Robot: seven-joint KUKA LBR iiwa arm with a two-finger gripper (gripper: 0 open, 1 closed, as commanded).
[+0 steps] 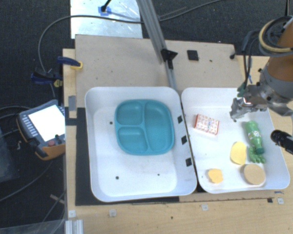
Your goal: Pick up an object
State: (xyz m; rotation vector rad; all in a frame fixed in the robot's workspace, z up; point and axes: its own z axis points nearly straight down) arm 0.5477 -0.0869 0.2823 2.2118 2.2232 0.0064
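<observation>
Green bottle (254, 136) just beside claw (238, 112), grip state perhaps indistinct, arm cut off at right.

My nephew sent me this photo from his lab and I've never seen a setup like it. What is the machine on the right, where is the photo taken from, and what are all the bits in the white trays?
The photo comes from one camera fixed above a bench, looking down at a slant. The grey and orange machine is a robot arm reaching in from the right. At its tip is a gripper, a two-finger claw, hovering over the right bin. I cannot tell whether it is open or shut, and nothing visibly sits in it.

The left bin holds a teal divided plate. The right bin holds toy-like items: a red and white packet, a green bottle, a yellow piece, a small orange piece and a tan round piece.

Its job is to pick one up.
</observation>
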